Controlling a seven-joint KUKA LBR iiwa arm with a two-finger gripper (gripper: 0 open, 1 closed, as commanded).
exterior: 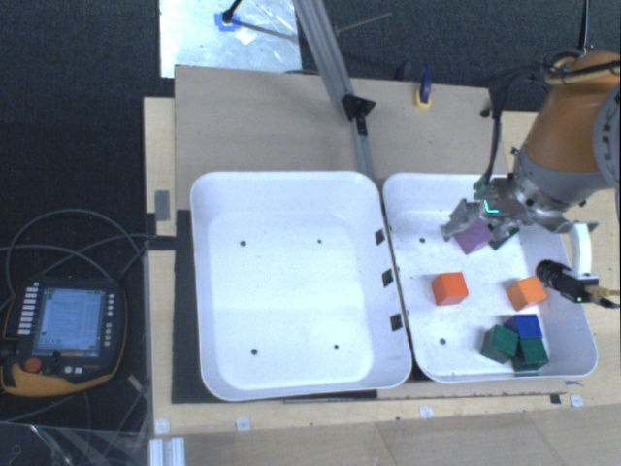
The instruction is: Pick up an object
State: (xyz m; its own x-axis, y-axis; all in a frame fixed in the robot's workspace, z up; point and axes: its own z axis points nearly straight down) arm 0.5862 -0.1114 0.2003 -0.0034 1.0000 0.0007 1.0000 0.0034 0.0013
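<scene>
- Setting: robotics laboratory test cell.
- Bench (291, 124): plain pale board top, standing on dark carpeted floor.
- Two shallow white bins (291, 280), side by side on the bench, joined by small black clips.
- Industrial arm (572, 134), grey and orange, entering from the right.
- Teach pendant (63, 333) with screen and cables, on the floor at left.
- Metal pole (330, 56) slanting over the far edge.
- Coloured test blocks (448, 287) in the right bin.

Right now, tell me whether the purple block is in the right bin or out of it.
In. The purple block lies within the right bin, near its back edge, directly under the gripper. Whether the gripper grips it, cannot tell.
</scene>
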